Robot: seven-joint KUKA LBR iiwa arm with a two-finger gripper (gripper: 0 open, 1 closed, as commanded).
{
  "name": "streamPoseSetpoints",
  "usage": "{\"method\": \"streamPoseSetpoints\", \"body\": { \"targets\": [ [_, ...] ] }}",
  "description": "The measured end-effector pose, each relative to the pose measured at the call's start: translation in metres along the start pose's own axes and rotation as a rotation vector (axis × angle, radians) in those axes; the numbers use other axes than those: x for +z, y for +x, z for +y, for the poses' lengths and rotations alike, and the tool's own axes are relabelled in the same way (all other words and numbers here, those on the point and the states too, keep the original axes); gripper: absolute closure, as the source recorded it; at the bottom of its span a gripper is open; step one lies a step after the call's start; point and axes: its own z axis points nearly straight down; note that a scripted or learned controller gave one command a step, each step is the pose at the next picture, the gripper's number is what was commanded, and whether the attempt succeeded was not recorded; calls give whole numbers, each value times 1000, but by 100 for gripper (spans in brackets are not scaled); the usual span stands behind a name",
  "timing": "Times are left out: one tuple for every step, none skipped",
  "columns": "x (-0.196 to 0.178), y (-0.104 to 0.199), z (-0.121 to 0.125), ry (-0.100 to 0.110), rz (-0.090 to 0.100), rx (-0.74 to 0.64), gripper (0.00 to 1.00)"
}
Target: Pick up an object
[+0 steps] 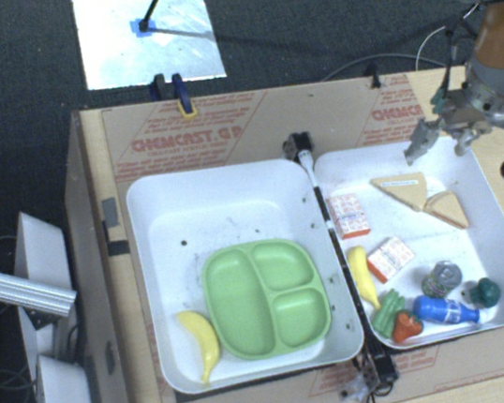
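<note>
Grey and orange, the arm (497, 43) reaches in at the upper right, and we see its gripper (436, 138) hanging over the far edge of the right bin (503, 232) with its two fingers (416, 143) spread apart and nothing between them. Just below the gripper lie two tan wedge-shaped pieces (420, 196). Further down and to its left sit two small red-and-white boxes (349, 214), then a yellow banana (361, 275). Well below it we find a grey can (442, 279), a blue bottle (445, 311) and a dark green round object (484, 292). Far to the gripper's lower left, the left bin (168, 209) holds a green divided plate (267, 296) and another banana (201, 341).
</note>
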Motion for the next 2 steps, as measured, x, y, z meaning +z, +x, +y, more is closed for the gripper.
{"method": "streamPoseSetpoints", "body": {
  "targets": [
    [93, -14, 6, 3, 1, 2, 0],
    [141, 8, 11, -6, -4, -1, 0]
  ]
}}
